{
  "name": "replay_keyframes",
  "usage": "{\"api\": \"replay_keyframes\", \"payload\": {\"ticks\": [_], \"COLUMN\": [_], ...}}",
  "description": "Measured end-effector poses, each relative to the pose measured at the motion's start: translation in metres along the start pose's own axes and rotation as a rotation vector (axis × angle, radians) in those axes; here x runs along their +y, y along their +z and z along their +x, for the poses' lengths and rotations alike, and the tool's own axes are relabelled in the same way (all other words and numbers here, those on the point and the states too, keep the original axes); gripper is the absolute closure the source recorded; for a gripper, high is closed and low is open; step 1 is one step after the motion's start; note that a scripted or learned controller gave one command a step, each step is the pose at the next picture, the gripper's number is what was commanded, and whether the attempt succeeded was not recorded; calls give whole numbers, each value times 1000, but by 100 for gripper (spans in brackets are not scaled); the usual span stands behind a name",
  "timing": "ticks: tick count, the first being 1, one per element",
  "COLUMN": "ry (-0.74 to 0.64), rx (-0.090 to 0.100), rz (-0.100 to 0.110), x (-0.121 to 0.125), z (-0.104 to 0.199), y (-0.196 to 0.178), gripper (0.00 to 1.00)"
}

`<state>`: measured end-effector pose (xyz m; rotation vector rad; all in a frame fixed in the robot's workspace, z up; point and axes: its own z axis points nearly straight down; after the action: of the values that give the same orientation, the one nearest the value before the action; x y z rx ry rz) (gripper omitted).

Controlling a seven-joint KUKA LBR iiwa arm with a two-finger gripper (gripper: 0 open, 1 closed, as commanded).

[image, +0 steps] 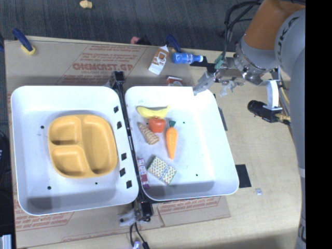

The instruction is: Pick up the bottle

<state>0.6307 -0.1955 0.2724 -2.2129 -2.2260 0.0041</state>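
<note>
In the camera view the arm (pixel 275 19) is running off the top and right edges, so just its grey wrist and the orange band are showing, and cables are looping over much of the wrist. The gripper (pixel 207 84) is hanging over the far right corner of the right bin (pixel 225 160); it is small and cluttered with brackets, and whether it is gripping anything cannot be told from here. The bottle (pixel 185 58), blue with a pale cap end, is lying on its side on the cardboard sheet (pixel 98 61) behind the right bin, outside both bins and near the gripper but apart from it. Its label is too small to read. Just beside it a small white and orange carton (pixel 158 61) is lying tilted, and a smaller packet (pixel 174 80) is sitting at the bin's far rim, partly cut by that rim. Inside the right bin a banana (pixel 152 110), a tomato (pixel 157 124), a carrot (pixel 171 140), a brownish cone-like item (pixel 149 134) and a patterned box (pixel 162 170) are lying close together. The left bin (pixel 26 154) is holding a yellow divided tray (pixel 83 145). Blue clamps (pixel 23 40) are pinning the cardboard at its far edge.
</note>
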Motion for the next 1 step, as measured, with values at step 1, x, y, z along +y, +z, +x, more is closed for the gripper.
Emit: {"api": "replay_keyframes", "payload": {"ticks": [1], "ry": [106], "rx": [1], "rz": [1], "x": [-23], "z": [55], "y": [73], "gripper": [0]}}
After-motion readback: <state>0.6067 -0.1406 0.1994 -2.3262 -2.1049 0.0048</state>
